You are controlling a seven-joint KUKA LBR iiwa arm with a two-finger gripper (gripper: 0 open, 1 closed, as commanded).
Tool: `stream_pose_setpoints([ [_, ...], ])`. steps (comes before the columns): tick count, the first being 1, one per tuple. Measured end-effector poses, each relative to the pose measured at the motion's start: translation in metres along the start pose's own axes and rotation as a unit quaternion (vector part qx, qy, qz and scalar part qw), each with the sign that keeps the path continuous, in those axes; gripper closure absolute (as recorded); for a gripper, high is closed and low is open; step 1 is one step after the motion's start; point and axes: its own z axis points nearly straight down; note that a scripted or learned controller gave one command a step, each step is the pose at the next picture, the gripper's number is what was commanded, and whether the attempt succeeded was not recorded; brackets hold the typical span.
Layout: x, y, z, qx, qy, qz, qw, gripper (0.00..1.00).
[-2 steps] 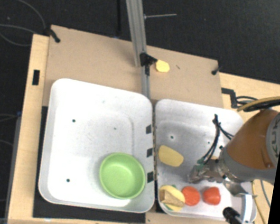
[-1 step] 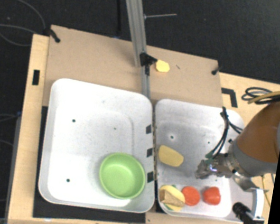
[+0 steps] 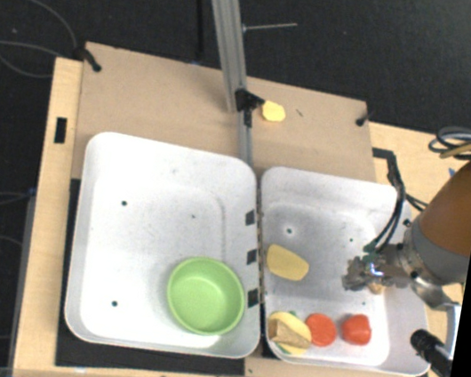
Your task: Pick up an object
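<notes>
the arm comes in from the right, its orange band (image 3: 456,208) at the edge of the picture and the grey wrist below it, over the right side of the right bin (image 3: 333,200). the hand (image 3: 364,276) hangs at the end of the wrist above the bin's right half, and whether it is released or clenched cannot be told from this slant; nothing shows in its grip.

the right bin holds four small things. a pale yellow piece (image 3: 286,263) lies near the bin's left wall, about midway down, well to the left of the hand. along the front edge sit three more: a yellow and tan thing (image 3: 290,332) in the front left corner, an orange-red round thing (image 3: 320,329) just beside it, touching or nearly so, and a red thing (image 3: 357,329) a little farther right, apart from the round one. the red thing lies nearest the hand, below it in the picture. bare white floor lies between the hand and these things, with the bin's front wall close behind the row of three.

the left bin (image 3: 154,187) carries a green bowl (image 3: 206,295), upright, near its front right corner, just beside the wall shared with the right bin.

on the counter (image 3: 161,98) behind the bins lies a small yellow object (image 3: 273,112), next to the foot of a slanted metal post (image 3: 225,19). black cables (image 3: 395,202) run down by the wrist.
</notes>
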Motion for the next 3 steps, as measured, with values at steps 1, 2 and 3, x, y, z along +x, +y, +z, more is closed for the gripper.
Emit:
stream_pose_setpoints([
  [1,0.053,0.009,-0.016,0.002,0.002,-0.002,1.0,1.0],
  [2,0.111,0.021,-0.01,0.003,0.002,-0.003,1.0,1.0],
  [3,0.169,0.037,-0.009,0.003,0.002,-0.003,1.0,1.0],
])
